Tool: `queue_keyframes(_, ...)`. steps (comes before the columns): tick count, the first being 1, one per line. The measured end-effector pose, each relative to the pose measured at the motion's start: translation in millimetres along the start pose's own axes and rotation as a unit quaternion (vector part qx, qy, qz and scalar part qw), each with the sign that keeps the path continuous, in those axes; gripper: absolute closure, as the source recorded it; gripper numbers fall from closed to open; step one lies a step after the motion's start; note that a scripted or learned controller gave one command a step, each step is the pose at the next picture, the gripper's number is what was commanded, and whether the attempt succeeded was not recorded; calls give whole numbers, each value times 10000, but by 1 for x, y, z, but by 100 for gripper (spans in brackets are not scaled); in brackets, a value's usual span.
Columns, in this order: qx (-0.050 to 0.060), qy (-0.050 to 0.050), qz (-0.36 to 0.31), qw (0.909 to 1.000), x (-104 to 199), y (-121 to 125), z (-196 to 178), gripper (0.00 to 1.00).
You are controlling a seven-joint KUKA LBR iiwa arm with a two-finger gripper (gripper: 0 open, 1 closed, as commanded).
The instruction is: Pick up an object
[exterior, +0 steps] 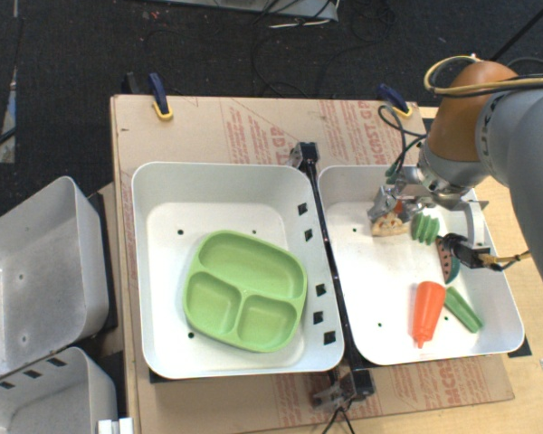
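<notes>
The tool point(391, 208) hangs low in the right bin point(380, 333), toward twelve o'clock; whether it grips anything cannot be told. A pizza-slice toy point(390, 227) lies just under it. At three o'clock of that sits a ridged green piece point(424, 227). Toward five o'clock lie a carrot point(426, 311) and a green pod point(462, 311). The left bin point(163, 188) holds a green divided plate point(244, 290).

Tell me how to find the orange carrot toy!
Look in the right-hand white bin, at the end nearer the camera. The carrot lies there, pointing toward the front rim. It's the only bright orange piece, with a green stick-shaped toy just to its right.
</notes>
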State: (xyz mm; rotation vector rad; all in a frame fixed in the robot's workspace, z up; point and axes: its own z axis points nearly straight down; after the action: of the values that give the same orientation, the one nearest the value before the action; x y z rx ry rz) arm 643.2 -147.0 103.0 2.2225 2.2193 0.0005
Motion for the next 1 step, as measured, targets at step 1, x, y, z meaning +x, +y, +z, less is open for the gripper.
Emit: queue_keyframes(1,-28,-4,-29,10000,8,9,-53,100)
